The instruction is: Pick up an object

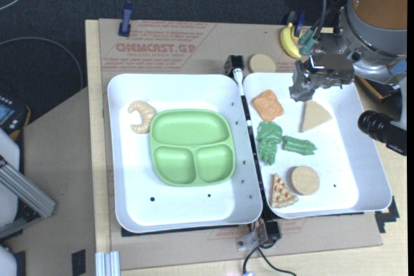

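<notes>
board (155, 42): "CHEMCAST" print | tool (303, 92) over right bin (362, 158)

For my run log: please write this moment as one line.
end effector: over right bin | nearest: beige wedge | held: nothing seen | left bin: green tray

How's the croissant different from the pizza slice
The croissant is a curled, pale tan crescent; the pizza slice is a flat triangle with red spots. The croissant lies in the left bin beside the green tray; the pizza slice lies in the right bin, beside a round cookie. Both are small toy foods.
</notes>
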Available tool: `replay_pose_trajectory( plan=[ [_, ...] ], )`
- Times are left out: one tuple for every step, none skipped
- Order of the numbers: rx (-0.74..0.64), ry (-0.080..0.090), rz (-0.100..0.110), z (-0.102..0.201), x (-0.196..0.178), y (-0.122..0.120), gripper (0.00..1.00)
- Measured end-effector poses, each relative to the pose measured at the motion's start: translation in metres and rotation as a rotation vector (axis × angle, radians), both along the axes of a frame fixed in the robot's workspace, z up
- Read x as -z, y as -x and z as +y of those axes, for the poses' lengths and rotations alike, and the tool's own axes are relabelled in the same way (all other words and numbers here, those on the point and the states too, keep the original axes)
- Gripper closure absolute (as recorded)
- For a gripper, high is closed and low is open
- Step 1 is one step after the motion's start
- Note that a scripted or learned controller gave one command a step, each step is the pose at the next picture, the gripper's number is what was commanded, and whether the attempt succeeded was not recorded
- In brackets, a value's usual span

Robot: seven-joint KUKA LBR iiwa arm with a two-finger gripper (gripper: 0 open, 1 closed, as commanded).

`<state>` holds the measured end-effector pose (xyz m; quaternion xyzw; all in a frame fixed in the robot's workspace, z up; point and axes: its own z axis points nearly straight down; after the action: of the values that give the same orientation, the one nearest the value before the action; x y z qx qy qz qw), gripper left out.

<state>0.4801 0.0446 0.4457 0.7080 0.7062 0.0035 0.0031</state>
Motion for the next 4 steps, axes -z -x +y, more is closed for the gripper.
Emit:
replay_pose_trajectory(
  plan=[
    [0.002,0.003,0.025,-0.045,0.173,-0.032,1.0],
    [-0.005,-0.001,0.004,-0.018,0.121,0.001,1.0],
    [-0.004,0.0,0.004,-0.01,0.082,0.0,1.0],
    [-0.004,0.001,0.017,0.012,0.145,0.002,1.0]
  ],
)
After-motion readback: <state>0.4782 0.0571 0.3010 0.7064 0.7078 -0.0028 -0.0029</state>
